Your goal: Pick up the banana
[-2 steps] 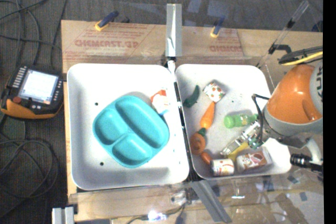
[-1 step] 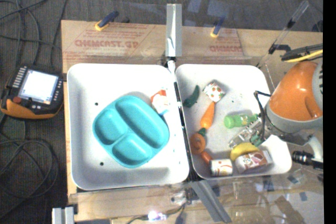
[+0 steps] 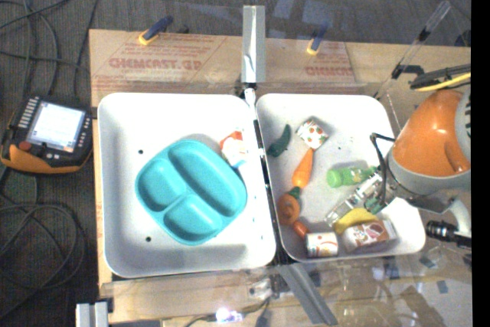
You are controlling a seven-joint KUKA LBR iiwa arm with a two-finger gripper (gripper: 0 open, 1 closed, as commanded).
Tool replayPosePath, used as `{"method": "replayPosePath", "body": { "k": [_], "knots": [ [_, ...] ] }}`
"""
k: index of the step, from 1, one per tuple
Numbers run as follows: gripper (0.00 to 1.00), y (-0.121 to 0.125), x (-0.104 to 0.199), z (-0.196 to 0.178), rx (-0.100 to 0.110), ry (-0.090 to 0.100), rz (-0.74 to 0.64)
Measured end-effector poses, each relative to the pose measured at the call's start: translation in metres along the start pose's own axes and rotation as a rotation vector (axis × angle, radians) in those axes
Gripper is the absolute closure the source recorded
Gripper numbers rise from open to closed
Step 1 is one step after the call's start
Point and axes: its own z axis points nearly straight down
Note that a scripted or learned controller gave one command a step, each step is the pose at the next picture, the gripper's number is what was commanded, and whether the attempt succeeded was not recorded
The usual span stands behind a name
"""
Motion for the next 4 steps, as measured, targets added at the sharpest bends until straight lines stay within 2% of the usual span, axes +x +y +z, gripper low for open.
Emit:
{"method": "replayPosePath", "body": {
  "k": [1, 2, 3, 4],
  "knots": [
    [0.0, -0.018, -0.026, 0.01, -0.001, 0.006, 0.164],
    [0.0, 0.036, -0.065, 0.011, 0.005, 0.021, 0.497],
    [0.0, -0.003, -0.038, 0.007, -0.005, 0.007, 0.49],
    [0.0, -0.013, -0.019, 0.009, 0.001, -0.009, 0.218]
  ]
}}
